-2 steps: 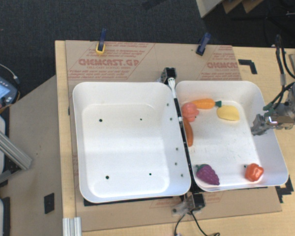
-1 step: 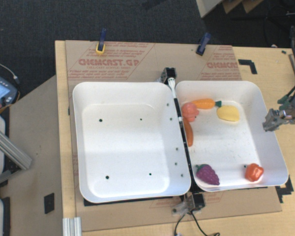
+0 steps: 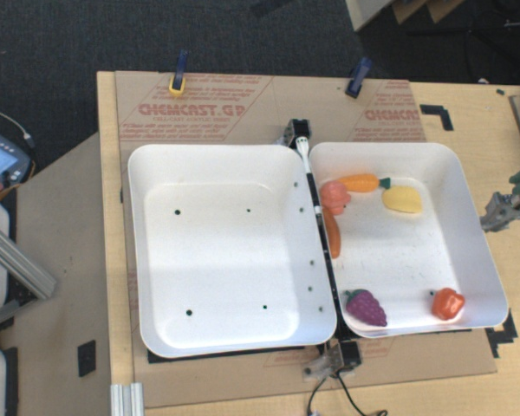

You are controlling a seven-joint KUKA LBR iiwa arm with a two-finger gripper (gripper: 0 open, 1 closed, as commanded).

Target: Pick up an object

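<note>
Camera view shows the pick not yet begun, as I judge it; the gripper (image 3: 500, 208) sits at the far right edge, just outside the right bin (image 3: 468, 199), and whether it is spread or pressed together I cannot tell; every candidate lies loose in that bin: the carrot (image 3: 360, 182), the lemon (image 3: 402, 200), the peach (image 3: 334, 196), the grapes (image 3: 366, 307) and the red pepper (image 3: 448, 303); reach, grasp and lift all remain.

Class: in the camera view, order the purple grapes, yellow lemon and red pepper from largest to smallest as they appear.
1. purple grapes
2. yellow lemon, close to the grapes, so that order is unsure
3. red pepper, smallest
</note>
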